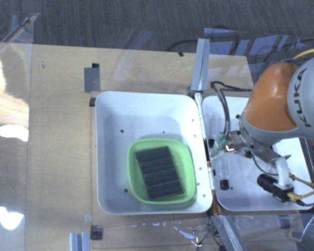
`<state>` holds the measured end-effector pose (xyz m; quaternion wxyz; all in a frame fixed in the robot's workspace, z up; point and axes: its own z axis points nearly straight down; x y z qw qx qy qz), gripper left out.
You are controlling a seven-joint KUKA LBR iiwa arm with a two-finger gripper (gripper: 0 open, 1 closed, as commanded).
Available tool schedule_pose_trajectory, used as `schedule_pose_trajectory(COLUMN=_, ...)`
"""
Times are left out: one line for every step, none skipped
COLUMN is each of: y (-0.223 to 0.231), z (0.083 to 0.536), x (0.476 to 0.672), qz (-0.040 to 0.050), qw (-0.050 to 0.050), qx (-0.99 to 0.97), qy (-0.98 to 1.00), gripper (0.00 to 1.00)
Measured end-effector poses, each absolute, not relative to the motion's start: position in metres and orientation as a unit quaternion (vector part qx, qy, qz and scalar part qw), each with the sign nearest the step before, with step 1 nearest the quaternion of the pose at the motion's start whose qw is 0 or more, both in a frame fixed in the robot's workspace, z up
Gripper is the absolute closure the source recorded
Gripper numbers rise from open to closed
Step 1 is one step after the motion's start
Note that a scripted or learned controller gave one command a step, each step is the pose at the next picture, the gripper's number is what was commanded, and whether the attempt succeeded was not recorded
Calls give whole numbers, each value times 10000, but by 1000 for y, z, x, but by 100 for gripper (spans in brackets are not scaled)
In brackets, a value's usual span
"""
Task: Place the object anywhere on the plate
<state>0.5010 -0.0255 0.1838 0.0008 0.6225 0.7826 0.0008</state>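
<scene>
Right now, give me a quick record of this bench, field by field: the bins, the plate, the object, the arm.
left bin: white, holds the green plate
green plate: square with rounded corners, toward the bin's front right
dark ridged object: lies flat on the plate, slightly angled
right bin: white, under the arm
arm: grey with orange band, over the right bin
claw: hidden under the wrist, state unclear
</scene>
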Motion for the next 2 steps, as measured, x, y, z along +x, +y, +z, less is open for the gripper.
schedule_pose_trajectory(y=-26, z=195, x=503, qz=29, qw=32, qx=6222, qy=7828, gripper=100)
schedule_pose_trajectory(y=-1, z=185, x=503, qz=15, qw=14, qx=5845, qy=8114, gripper=100)
